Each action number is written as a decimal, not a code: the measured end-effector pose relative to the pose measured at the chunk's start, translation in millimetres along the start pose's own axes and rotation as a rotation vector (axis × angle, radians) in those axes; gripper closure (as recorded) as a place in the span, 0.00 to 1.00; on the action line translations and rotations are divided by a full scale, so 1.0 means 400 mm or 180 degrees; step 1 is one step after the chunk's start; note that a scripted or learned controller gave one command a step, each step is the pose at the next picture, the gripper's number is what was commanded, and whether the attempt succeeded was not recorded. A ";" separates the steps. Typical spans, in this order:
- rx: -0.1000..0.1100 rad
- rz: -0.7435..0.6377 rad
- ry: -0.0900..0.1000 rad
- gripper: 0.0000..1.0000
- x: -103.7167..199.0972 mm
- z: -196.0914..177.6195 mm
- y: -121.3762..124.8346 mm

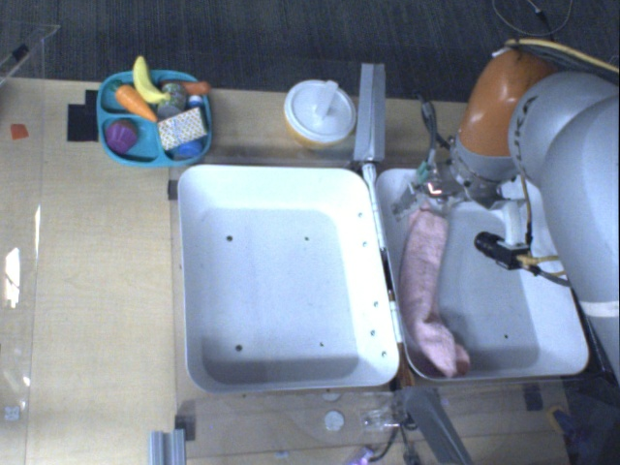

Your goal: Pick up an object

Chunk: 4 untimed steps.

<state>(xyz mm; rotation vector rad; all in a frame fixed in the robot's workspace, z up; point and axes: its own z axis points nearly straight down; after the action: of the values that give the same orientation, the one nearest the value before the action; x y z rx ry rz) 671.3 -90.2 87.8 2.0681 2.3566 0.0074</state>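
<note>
Cloth (424, 289): pink, rolled or bunched into a long strip, lying in the right bin (523, 347). Its long axis runs roughly from the bin's far edge to its near edge, hugging the left wall. The far end sits just under the gripper (433, 184) close to the bin's far-left corner; the near end is thicker, bulges a bit and points at the near-left corner, leaning slightly toward the bin's middle.

You'll see the arm (542, 134) come in from the right, orange band above the wrist, with the gripper down at the far-left corner of the right bin, right at the cloth's far end. Whether it's touching the cloth isn't clear, and you can't tell from this angle whether the claw is spread or pinching; the wrist and cabling hide the tips.

Left bin (281, 269) sits just beside the right one, walls nearly touching along the shared side.

On the bench past the bins' far edges: a blue tray (153, 119) of toy food near the far-left corner of the left bin, and a white lidded cup (320, 111) near its far-right corner.
</note>
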 end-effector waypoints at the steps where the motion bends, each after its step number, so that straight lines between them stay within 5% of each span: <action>1: -0.0011 -0.0058 -0.0005 0.00 0.003 -0.006 -0.193; 2: 0.0000 -0.0122 -0.0001 0.00 -0.021 -0.002 -0.003; 3: -0.0028 -0.0143 -0.0014 1.00 -0.019 -0.035 0.004; 4: -0.0022 -0.0144 -0.0010 0.00 -0.017 -0.034 0.004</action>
<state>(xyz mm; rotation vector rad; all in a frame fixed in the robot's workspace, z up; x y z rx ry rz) 673.5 -96.9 101.4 2.0097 2.3975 0.0121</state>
